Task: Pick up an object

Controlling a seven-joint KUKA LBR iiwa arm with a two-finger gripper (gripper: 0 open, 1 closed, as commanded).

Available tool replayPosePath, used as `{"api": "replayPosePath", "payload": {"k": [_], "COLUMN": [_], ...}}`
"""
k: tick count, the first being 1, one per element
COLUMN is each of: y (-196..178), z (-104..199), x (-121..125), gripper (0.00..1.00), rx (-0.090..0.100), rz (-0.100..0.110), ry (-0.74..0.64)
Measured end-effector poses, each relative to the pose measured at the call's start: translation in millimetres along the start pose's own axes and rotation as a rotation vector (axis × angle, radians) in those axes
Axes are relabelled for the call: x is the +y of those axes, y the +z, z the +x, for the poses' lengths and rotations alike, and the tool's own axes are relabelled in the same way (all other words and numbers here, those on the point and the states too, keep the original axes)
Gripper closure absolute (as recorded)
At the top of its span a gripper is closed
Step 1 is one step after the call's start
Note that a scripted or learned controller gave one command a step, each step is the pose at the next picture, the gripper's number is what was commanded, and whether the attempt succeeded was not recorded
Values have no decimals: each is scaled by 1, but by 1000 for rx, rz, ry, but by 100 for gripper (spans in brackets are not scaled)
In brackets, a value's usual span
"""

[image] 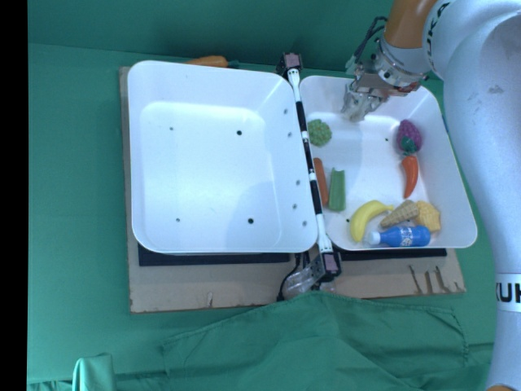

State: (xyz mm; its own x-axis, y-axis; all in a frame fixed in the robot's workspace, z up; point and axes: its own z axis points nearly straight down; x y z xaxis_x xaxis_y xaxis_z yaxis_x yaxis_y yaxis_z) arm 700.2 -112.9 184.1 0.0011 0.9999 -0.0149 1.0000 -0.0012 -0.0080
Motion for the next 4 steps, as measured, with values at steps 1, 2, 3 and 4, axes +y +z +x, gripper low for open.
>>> {"api": "replayPosePath", "payload": {"k": [1, 2, 3, 4], "y": [-1, -84, -86, -97], "z": [7, -26, 10, 14], "x": [-1, -4, 1, -21], "gripper": [100, 100, 100, 100], "rx": [-4, 9, 13, 14], "rz": [-2, -24, -16, -12], "ry": [9, 5, -1, 2]}}
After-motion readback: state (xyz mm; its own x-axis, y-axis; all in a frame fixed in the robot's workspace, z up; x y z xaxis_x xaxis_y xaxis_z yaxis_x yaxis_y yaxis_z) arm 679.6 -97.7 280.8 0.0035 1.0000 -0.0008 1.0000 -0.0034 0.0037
